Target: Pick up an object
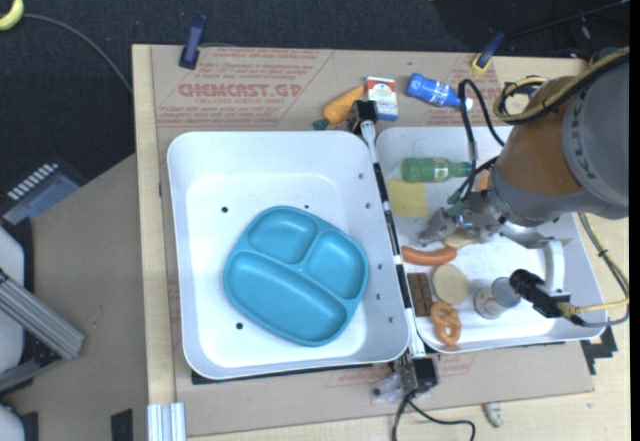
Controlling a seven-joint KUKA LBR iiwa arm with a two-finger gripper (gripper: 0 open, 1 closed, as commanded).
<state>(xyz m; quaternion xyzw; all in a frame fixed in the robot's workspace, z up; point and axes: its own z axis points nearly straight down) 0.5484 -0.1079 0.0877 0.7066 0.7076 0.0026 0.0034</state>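
My gripper [447, 226] reaches down into the right bin [575, 329] from the right, under the orange wrist band. Its metal fingers sit low near the bin's middle, just above a sausage [428, 254] and right of a yellow sponge block [407, 197]. Whether they hold anything is hidden. A green bottle [432, 169] lies at the bin's far end. Nearer the front lie a tan round piece [450, 283], a brown bar [419, 293], a pretzel [446, 322] and a small grey can [490, 300].
The left bin [200, 179] holds a blue divided plate [296, 274]. Behind the bins on the board lie an orange item [342, 105], a small red-and-white carton [381, 97] and a blue bottle [435, 90]. Cables run along the right bin's far right side.
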